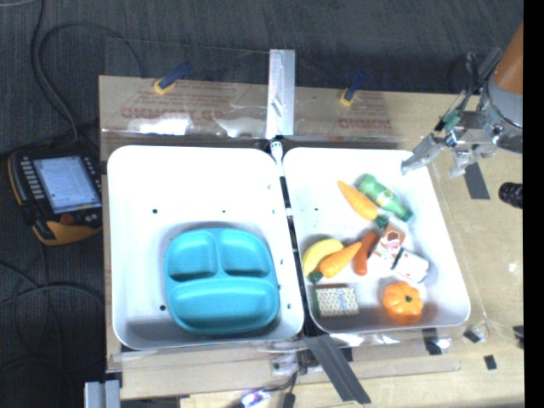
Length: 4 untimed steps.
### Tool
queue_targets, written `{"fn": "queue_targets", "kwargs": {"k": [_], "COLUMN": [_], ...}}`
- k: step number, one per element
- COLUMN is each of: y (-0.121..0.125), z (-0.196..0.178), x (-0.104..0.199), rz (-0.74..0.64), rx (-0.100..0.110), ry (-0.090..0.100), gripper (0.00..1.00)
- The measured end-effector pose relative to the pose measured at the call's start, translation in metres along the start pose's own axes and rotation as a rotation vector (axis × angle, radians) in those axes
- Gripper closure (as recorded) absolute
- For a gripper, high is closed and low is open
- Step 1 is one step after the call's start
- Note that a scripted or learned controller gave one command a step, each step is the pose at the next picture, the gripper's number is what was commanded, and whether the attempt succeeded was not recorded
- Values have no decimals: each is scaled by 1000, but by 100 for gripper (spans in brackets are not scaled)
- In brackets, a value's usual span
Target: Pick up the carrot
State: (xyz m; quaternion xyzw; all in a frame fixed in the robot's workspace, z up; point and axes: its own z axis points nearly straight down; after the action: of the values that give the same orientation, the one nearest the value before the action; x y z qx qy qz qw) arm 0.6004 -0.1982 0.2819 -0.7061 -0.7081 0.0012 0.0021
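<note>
1. Over the right bin's [455, 253] far right corner, our gripper [442, 153] hovers; whether it is spread or closed we cannot tell.
2. We see the carrot [339, 259] lying among toys, touching a banana [316, 253].
3. We judge the approach barely begun; next we must descend leftward onto it.

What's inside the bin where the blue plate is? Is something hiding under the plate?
The left bin holds a blue divided plate, lying flat toward its front. Around it is bare white floor with a few small dark dots. Whatever is under the plate is covered, so I cannot tell.
</note>
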Motion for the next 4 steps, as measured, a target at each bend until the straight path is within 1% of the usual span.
{"fn": "queue_targets", "kwargs": {"k": [1,2,3,4], "y": [31,16,16,28], "z": [26,155,155,102], "x": [-4,43,43,51], "rz": [67,-197,-197,-315], "rx": [0,0,0,-1], "ry": [-1,1,1,-3], "gripper": [0,0,0,0]}}
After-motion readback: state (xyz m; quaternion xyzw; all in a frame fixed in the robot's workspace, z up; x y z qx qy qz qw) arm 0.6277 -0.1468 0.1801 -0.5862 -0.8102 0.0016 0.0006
